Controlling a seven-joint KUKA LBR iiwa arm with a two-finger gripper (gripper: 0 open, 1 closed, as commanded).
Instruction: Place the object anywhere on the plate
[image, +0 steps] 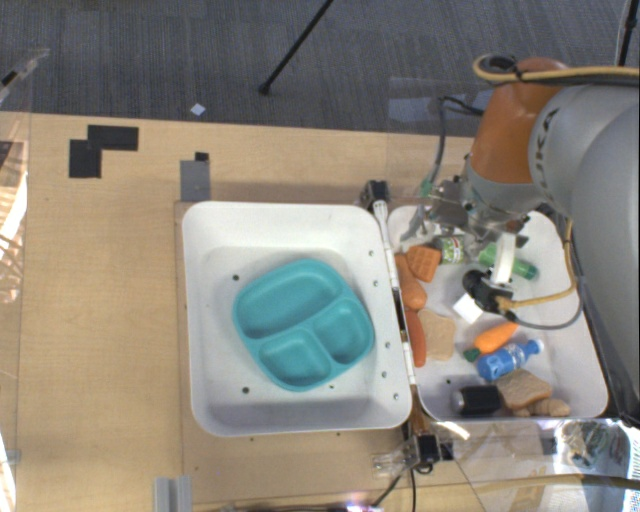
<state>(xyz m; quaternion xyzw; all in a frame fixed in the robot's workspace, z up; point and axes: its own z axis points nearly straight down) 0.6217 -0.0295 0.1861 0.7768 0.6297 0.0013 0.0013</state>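
- Picking stage: gripper (455, 232) down among right bin (580, 300) clutter, near orange piece (424, 263).
- Finger state impossible to tell.
- Next: secure grasp, carry to teal plate (300, 322).

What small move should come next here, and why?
Probably a short descent onto one item. The gripper sits over the far end of the right bin, amid the toy food, with nothing visibly held, and the teal divided plate in the left bin bears nothing yet.
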